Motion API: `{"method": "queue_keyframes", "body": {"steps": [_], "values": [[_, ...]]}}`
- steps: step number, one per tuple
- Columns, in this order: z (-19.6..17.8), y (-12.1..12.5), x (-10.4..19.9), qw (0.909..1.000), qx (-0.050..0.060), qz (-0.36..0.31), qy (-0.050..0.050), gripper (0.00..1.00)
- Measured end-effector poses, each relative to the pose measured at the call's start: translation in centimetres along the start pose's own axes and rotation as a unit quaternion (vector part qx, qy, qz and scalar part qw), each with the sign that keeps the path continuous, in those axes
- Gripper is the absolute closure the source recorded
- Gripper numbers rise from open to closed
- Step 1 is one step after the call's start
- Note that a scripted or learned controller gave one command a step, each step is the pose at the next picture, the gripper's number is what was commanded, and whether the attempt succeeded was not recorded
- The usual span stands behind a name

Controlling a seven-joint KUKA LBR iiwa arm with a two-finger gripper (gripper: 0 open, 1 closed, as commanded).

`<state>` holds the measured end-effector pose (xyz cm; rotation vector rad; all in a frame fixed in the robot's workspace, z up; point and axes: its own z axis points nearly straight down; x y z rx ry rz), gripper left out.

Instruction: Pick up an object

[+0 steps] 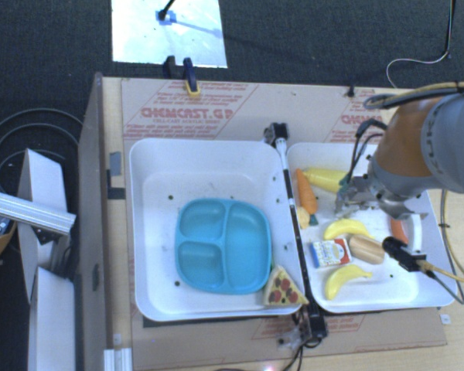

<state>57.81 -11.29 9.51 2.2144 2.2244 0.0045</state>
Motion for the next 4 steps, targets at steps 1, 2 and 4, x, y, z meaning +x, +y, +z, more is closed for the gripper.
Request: {"method": "queue_keyframes", "body": {"steps": [1,2,4], "values": [[0.0,0.0,0.0,1.0000,0.000,0.000,0.000,0.00],[1.2,7.9,-0.7,0.9999,0.016,-0.004,0.001,0.00],[0.0,-1.2,-0.7,1.0000,0.000,0.001,0.000,1.00]]}}
